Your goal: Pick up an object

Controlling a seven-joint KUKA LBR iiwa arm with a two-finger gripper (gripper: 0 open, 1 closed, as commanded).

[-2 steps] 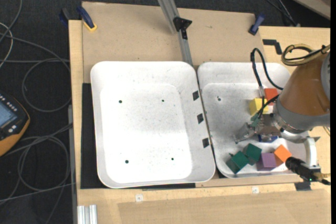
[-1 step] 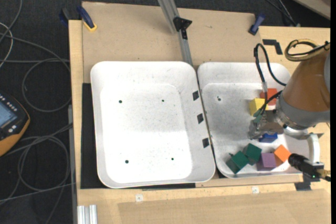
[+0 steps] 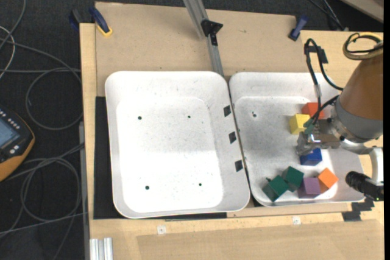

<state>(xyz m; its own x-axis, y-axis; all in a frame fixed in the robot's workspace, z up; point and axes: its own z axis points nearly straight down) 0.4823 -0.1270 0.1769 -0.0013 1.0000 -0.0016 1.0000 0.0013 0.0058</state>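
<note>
So the bench [image 3: 183,39] carries two white bins side by side, and the left bin [image 3: 122,131] has just bare speckled floor, so loads of open room there if anything ever needs to go across. The right bin [image 3: 262,131] is where everything sits, and the blocks are all crowded into its near right part: a yellow block [image 3: 297,123] with an orange-red block [image 3: 311,109] just behind it, a blue block [image 3: 312,156] below those, then a row along the near rim with two green blocks [image 3: 284,182], a purple block [image 3: 311,186] and an orange block [image 3: 328,178]. The arm [image 3: 365,100] comes in from the right and the gripper [image 3: 309,142] is low over the bin, between the yellow and the blue block, looking like it's right on top of the blue one. I honestly can't tell how the gripper is set from this angle; the metal bits blur together. Nothing looks lifted, every block seems to rest on the bin floor, so I'd say the pick isn't done yet: it's at the reach or close stage, with the lift left to do. Room is tight there, with yellow just beside and the right wall close, while the bin's left half is wide open.
</note>
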